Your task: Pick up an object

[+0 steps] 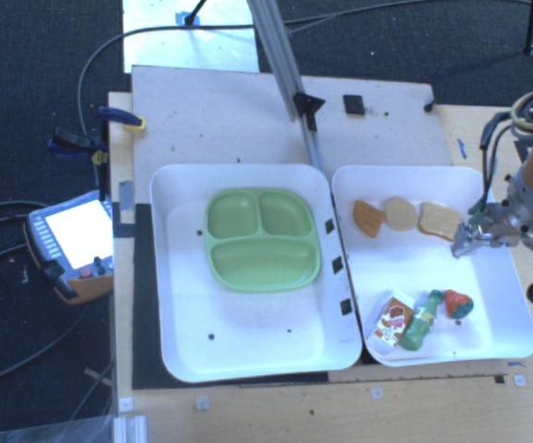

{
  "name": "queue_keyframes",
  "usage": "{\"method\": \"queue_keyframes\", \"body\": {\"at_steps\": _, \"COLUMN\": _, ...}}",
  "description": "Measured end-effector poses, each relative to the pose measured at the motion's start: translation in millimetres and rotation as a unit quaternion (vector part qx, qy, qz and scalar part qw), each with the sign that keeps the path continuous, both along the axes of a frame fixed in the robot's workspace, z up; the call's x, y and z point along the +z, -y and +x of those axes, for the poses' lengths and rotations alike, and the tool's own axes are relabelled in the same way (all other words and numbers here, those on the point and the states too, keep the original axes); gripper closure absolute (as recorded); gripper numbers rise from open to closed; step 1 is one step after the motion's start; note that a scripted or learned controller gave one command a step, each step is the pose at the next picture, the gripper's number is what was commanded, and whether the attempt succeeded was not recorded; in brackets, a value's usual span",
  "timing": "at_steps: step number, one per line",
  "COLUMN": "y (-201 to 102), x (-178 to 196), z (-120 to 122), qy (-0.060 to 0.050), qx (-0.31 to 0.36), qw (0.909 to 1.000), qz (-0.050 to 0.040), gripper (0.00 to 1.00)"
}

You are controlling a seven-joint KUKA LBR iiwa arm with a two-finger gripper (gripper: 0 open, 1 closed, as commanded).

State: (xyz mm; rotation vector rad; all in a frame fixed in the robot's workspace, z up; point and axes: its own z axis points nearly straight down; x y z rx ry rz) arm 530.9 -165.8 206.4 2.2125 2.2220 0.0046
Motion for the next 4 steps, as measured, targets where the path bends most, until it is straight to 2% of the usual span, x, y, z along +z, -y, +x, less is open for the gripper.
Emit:
{"method": "queue_keyframes", "body": {"at_steps": 1, "y": 0, "x": 42, "z": 2, "qy": 0.000, "qx": 0.001, "qw": 1.0000, "qz": 0.0001, "gripper": 1.00}}
{"method": "queue_keyframes", "body": {"at_steps": 2, "y": -54, "x": 32, "z": 8, "qy": -0.002, "qx": 0.003, "qw": 1.0000, "qz": 0.0018, "gripper": 1.00}}
{"method": "queue_keyframes", "body": {"at_steps": 4, "y": -153, "x": 19, "z": -6, "qy": -0.003, "qx": 0.003, "qw": 1.0000, "qz": 0.0020, "gripper": 1.00}}
